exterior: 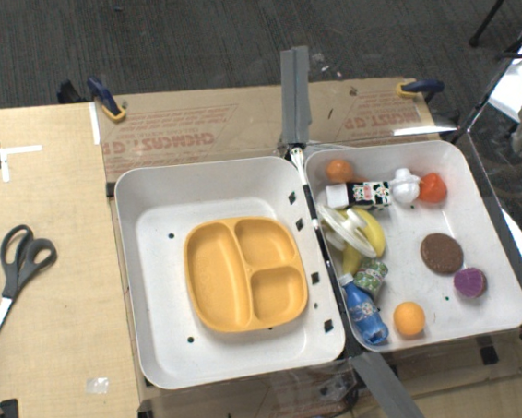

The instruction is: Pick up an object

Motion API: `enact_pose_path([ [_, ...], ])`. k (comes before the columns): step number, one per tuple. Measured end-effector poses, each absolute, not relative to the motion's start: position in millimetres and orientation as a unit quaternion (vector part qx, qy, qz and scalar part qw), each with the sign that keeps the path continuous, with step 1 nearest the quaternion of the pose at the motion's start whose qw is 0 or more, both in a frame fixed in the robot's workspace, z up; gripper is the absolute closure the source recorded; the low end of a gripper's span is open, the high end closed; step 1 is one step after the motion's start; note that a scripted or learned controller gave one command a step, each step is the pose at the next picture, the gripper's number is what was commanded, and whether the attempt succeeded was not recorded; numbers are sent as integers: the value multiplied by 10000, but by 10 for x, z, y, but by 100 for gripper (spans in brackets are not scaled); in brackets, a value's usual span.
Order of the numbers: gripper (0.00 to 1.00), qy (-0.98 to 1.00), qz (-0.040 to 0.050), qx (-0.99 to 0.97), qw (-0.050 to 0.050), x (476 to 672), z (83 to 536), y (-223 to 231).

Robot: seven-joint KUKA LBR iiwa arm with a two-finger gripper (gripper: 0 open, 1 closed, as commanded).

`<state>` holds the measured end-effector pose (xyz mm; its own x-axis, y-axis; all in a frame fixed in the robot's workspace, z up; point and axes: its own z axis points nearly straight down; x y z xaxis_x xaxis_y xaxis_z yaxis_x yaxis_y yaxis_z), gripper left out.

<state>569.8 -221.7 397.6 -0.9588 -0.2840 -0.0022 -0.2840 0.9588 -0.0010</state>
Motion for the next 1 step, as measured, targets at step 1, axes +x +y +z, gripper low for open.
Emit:
enact_pose_path([
  [1,100,9525,-2,-3044,15,5019,3859,-2219],
])
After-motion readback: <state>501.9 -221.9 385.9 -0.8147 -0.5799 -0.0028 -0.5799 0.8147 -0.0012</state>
